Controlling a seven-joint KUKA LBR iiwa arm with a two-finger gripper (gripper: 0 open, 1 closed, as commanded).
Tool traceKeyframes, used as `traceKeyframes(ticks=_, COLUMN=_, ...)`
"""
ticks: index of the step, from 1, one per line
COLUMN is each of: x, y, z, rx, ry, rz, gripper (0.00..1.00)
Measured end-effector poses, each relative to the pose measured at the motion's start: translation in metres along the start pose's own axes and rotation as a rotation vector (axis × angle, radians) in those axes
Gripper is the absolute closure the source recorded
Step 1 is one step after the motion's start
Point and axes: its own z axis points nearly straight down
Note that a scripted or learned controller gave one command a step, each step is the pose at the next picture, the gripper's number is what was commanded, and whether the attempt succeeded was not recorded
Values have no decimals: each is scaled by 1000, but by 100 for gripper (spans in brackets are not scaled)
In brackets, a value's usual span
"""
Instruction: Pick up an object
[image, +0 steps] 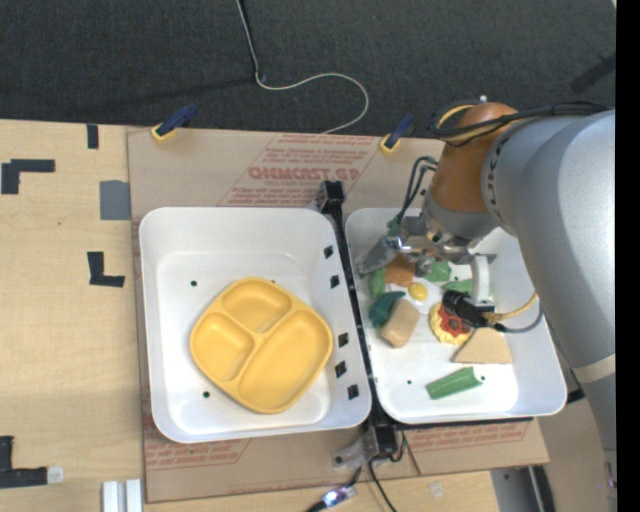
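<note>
Camera view shows the gripper (415, 262) low in the right bin (530, 400), among a cluster of small objects; whether it is open or closed cannot be told. Just below it lie a dark green piece (384, 306), a tan block (400, 324) and a red-and-yellow item (449, 322). Further below rest a tan wedge (484, 347) and a green block (452, 382). Well to its left, the left bin (170, 240) holds a yellow divided plate (261, 344).
</note>
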Motion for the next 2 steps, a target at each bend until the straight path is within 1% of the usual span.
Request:
traceKeyframes(ticks=1, x=-1, y=0, z=-11, rx=-2, ry=-4, rz=-1, gripper=100)
traceKeyframes(ticks=2, x=5, y=-1, z=-54, rx=1, ry=0, rz=0, gripper=100)
